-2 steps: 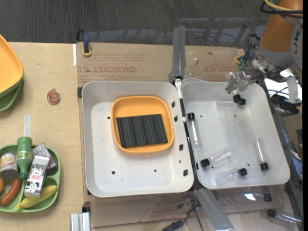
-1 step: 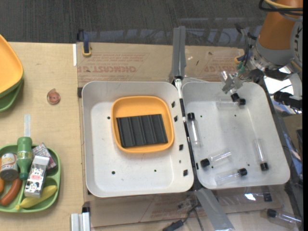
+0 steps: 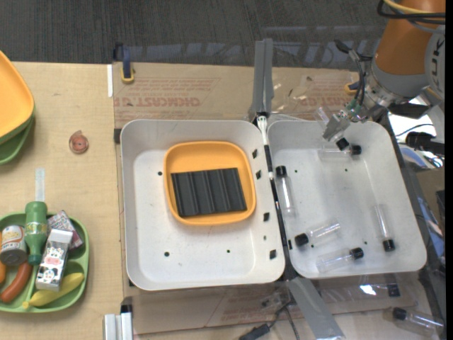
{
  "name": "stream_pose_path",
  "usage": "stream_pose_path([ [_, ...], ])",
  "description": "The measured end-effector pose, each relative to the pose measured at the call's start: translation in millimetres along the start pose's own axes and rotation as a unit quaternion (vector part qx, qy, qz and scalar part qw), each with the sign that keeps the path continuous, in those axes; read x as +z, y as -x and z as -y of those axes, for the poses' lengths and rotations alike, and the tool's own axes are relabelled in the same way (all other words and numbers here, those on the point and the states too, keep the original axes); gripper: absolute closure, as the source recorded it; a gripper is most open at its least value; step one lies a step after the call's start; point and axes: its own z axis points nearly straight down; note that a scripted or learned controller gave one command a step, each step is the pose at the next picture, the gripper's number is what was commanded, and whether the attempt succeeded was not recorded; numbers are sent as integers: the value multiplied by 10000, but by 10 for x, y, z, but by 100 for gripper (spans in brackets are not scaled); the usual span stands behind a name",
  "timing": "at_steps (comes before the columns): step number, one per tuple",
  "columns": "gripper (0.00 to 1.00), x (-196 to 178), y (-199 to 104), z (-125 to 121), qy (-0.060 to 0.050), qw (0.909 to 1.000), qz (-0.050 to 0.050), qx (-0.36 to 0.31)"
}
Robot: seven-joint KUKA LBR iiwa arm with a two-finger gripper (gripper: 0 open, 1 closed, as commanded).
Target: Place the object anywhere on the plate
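Observation:
An orange plate (image 3: 209, 149) lies in the left bin (image 3: 141, 211) and carries a dark ribbed block (image 3: 209, 192). Several clear tubes with black caps lie in the right bin (image 3: 403, 190): one by the divider (image 3: 283, 188), two near the front (image 3: 317, 234) (image 3: 338, 258), and one at the right (image 3: 383, 225). My gripper (image 3: 335, 128) hangs over the right bin's far edge, well to the right of the plate. Just below it lie two black caps and a faint clear tube (image 3: 348, 147). Whether anything is held is not visible.
A green plate of toy food (image 3: 42, 261) sits at the front left of the bench. An orange bowl (image 3: 13, 105) is at the left edge, with a small pink disc (image 3: 79, 142) near it. More tubes (image 3: 410, 319) lie outside the bins at the front right.

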Motion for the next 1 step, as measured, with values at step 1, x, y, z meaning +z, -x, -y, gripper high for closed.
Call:
stream_pose_path([
  [1, 100, -541, 214, 122, 7, 10000, 9, -79],
])
